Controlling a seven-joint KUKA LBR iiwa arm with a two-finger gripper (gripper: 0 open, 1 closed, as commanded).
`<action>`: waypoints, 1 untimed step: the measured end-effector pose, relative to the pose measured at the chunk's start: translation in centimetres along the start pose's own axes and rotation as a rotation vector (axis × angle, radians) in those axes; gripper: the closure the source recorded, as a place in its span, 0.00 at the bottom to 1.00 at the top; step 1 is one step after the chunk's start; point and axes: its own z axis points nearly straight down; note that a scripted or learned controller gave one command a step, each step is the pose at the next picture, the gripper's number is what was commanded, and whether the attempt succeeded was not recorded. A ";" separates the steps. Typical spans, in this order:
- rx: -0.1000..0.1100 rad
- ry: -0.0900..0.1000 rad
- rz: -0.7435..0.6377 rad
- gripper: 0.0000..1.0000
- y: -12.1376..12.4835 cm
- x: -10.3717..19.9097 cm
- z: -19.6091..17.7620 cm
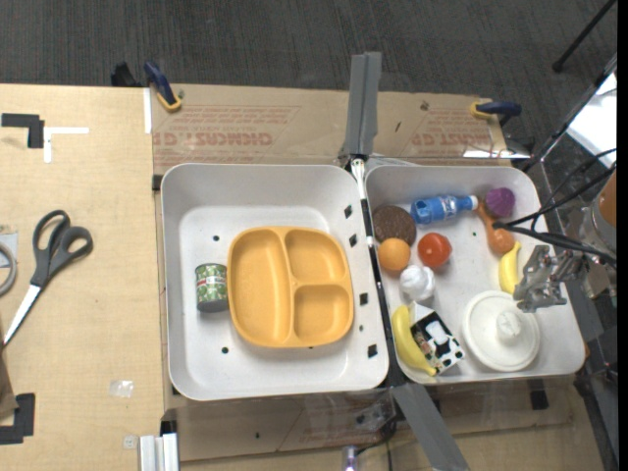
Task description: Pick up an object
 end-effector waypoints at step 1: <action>0.002 -0.003 -0.167 1.00 -0.1 -0.1 3.4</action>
